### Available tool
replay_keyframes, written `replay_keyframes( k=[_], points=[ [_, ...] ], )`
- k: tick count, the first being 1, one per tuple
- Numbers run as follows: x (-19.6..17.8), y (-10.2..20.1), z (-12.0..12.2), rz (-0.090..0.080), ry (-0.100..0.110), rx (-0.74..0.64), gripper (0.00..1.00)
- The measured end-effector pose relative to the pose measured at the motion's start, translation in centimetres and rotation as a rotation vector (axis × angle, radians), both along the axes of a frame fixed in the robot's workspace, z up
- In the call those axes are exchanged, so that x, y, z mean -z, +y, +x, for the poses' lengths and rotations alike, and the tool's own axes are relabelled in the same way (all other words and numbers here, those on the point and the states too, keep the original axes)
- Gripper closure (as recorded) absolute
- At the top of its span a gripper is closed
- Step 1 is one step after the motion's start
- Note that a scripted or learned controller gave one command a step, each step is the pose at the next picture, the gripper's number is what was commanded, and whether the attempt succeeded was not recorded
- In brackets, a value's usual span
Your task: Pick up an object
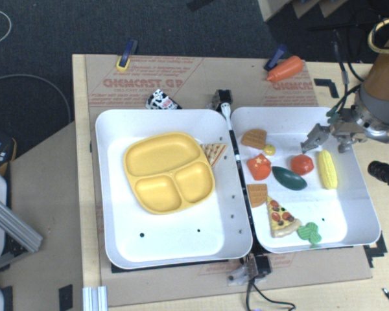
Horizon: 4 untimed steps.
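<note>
Here's the arm reaching in from the right, the gripper (pixel 329 137) hanging low over the far right part of the right-hand bin (pixel 363 203), and nothing is picked up yet by the look of it. The two fingers stand spread apart, one toward the tomato (pixel 302 164) and one above the top of the corn cob (pixel 327 168), and I can see nothing between them, so the hand is open and holding nothing. Every candidate lies on the bin floor: the corn cob upright along the right side, the tomato just left of it, the dark green avocado-like piece (pixel 289 177) beside that, the red pepper (pixel 259 167) further left, a pizza slice (pixel 281 218) and broccoli (pixel 309 232) at the near end. Over in the left bin (pixel 117 193) sits the yellow divided plate (pixel 168 172), well apart from the action. My read: the approach is about done, with the corn or tomato the likely target; the descent, the closing and the lift are all still to come.
</note>
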<state>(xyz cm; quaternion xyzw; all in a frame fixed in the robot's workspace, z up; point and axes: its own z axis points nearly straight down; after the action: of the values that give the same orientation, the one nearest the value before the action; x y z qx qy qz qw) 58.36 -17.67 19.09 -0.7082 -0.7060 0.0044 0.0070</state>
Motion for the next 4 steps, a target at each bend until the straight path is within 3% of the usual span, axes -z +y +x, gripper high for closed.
replay_keyframes(
  k=[1, 3, 4],
  points=[
    [-0.9, 0.0, 0.3, -0.003, -0.015, -0.003, 0.00],
    [10.7, 0.2, 0.5, 0.001, -0.013, -0.004, 0.00],
    [9.4, 0.1, 0.6, -0.003, -0.017, -0.003, 1.00]
  ],
)
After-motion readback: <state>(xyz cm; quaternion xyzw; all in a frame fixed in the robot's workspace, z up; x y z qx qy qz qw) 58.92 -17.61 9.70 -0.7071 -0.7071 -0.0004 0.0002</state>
